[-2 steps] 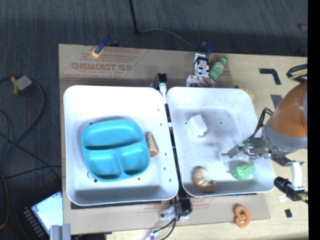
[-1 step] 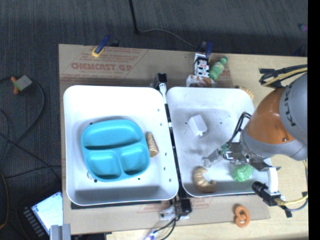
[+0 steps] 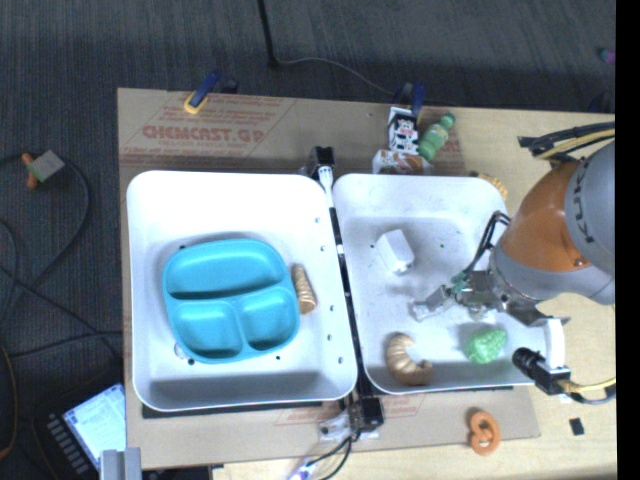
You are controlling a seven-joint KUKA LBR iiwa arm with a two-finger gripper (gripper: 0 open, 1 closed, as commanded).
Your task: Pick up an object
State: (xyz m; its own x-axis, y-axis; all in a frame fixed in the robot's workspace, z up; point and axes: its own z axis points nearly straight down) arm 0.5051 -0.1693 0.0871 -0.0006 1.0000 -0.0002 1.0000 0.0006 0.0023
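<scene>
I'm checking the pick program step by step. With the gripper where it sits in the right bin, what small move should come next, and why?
Probably a short shift toward the croissant, then down. The gripper sits in the right bin with nothing visible between its fingers; the croissant lies just below it in the view, the white block above it, and the green toy close under the wrist.

A turquoise divided tray [image 3: 230, 298] fills one white bin [image 3: 150, 228], a tan ridged piece [image 3: 303, 288] at the tray's edge. The neighbouring white bin [image 3: 370, 203] holds a white block [image 3: 394, 250], a golden-brown croissant [image 3: 407, 358] and a green lump [image 3: 487, 345]. The bench [image 3: 150, 128] is pale brown with red lettering.
</scene>
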